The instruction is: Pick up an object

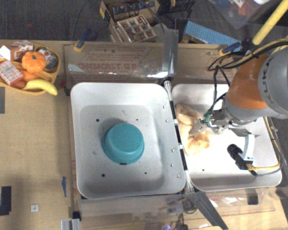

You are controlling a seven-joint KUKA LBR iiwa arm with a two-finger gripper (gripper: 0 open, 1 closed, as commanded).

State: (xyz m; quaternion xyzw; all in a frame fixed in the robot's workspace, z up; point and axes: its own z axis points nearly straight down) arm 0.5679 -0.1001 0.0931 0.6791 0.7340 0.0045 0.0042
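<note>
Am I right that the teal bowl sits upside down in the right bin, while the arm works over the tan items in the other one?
Not quite: the camera view shows the teal bowl upside down in the left bin, not the right. The rest holds: the arm is over the tan items in the other bin, the right bin.
</note>
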